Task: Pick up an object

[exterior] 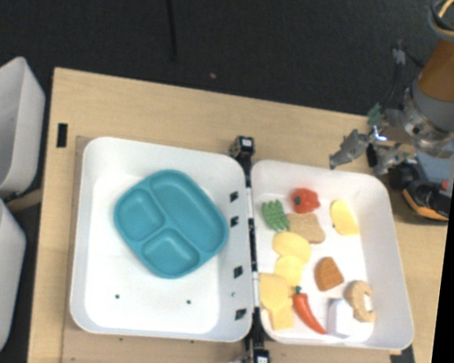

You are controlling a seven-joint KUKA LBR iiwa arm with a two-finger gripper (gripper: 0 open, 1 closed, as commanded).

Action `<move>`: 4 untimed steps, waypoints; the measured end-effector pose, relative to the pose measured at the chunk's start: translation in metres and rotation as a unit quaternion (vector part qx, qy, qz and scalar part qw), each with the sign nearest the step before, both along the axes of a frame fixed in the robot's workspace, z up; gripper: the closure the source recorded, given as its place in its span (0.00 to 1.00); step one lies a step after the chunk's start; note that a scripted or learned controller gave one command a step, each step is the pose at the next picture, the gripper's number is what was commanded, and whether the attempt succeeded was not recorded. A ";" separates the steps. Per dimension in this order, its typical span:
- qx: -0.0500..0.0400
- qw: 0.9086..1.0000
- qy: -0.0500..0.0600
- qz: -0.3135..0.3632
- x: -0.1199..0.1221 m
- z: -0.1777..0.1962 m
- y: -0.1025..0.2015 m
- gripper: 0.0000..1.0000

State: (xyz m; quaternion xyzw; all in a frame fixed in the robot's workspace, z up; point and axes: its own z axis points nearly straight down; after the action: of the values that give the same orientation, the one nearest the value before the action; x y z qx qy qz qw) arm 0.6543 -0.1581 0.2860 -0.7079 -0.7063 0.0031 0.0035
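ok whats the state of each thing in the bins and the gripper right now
gripper: above the right bin's far edge, nothing between its fingers
blue tray: flat in the left bin, compartments bare
tomato: in the right bin, untouched
green piece: lying by the divider
carrot: lying flat, near corner
donut: lying against a white block
yellow pieces: bunched along the divider

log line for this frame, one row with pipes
phase: pre-grasp | gripper above right bin's far rim, holding nothing | toy food in right bin untouched | teal tray in left bin
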 end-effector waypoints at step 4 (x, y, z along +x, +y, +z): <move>-0.001 1.000 -0.004 0.001 -0.005 -0.143 -0.016 0.00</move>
State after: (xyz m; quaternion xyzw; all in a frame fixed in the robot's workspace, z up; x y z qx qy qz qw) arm 0.6495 -0.1737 0.1431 -0.7075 -0.7067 0.0012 -0.0003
